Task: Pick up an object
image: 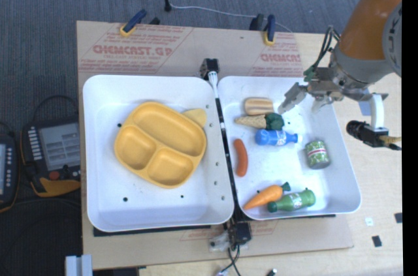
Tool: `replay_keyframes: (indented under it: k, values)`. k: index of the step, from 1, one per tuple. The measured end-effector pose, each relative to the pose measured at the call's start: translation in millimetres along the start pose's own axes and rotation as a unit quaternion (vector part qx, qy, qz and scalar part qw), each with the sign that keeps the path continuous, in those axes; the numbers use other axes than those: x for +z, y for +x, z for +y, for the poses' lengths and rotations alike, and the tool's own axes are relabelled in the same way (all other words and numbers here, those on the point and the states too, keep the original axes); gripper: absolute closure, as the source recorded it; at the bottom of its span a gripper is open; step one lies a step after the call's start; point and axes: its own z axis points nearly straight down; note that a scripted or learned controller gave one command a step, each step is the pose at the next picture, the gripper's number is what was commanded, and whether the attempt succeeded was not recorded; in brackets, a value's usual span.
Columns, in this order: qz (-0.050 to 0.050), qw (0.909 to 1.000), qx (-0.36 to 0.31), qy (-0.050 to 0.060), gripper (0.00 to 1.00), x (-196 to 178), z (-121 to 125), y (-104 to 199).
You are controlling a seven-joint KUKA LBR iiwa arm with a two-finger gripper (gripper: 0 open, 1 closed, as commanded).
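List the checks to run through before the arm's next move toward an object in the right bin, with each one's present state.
1. Gripper over the shallow white right bin: ok, it hangs above the bin's upper part.
2. Fingers free of any object: ok, nothing shows between them.
3. Nearest target in reach: ok, the green-topped ice-cream cone toy and tan bread roll toy lie just beside the gripper.
4. Target standing apart from neighbours: not ok, the cone, the roll and the blue plastic bottle crowd together.
5. Finger alignment with a target: cannot tell from this slant.
6. Yellow divided plate out of the way: ok, it lies in the left bin.
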Motion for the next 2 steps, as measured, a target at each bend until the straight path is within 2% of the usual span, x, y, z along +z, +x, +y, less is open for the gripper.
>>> replay_keyframes:
  k: [1, 2]
  values:
    - [0.000, 1.0000, 0.000, -0.001, 0.00, 103.9, -20.4, -29.7]
    - [-0.007, 0.9999, 0.002, -0.010, 0.00, 126.8, -40.2, -4.1]
